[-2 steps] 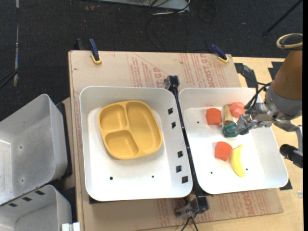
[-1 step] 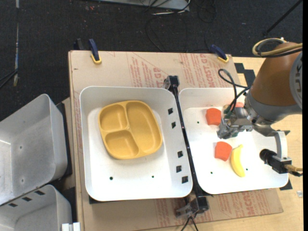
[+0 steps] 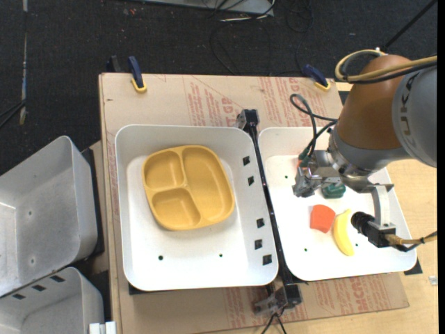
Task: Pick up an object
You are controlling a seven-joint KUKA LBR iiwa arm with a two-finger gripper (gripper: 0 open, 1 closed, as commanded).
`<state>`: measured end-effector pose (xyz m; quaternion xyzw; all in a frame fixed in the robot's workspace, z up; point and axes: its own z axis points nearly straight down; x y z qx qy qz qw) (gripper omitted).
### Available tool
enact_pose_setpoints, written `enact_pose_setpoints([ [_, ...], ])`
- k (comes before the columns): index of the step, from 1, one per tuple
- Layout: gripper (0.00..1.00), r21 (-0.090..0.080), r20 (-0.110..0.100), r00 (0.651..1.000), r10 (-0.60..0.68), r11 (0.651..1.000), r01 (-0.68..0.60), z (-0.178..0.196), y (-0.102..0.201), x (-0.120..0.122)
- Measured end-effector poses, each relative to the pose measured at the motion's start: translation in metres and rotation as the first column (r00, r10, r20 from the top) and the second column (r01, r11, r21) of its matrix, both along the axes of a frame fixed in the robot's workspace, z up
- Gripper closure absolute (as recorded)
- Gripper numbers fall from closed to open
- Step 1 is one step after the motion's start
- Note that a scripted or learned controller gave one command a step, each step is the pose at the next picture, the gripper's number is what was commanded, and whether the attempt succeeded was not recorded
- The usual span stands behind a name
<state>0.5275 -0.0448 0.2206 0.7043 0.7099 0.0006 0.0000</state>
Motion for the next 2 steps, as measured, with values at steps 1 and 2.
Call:
enact_pose_setpoints([
  [1, 1.00, 0.001, 0.000, 1.000, 0.000, 1.000, 0.000, 0.005, 0.056, 0.006],
  [2, 1.00, 0.001, -0.001, 1.000, 0.001, 1.000, -0.001, 0.007, 0.120, 0.004],
])
